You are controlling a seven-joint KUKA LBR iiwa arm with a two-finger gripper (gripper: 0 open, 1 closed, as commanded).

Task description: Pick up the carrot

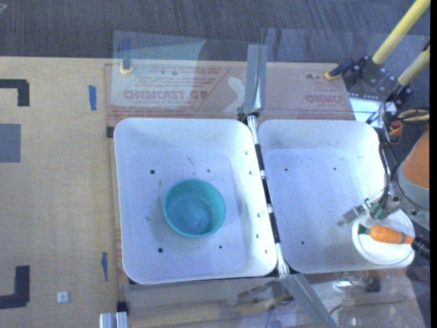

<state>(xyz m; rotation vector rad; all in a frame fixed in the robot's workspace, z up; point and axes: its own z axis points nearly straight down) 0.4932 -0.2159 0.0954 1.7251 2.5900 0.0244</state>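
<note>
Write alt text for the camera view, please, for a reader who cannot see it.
An orange carrot lies on a white plate at the right bin's right edge, with the arm's tool just above it. A teal bowl sits in the left bin.

I see the tan surface (54,203) carrying two white bins side by side: left bin (136,142) mid-frame, right bin (307,142) beside it, rims touching.

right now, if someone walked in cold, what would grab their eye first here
The teal bowl stands out most, sitting alone in the middle of the left bin. Next is the bright orange carrot, lying on a small white plate at the lower right corner of the right bin. The gripper sits just above and left of the carrot, at the plate's edge.
</note>
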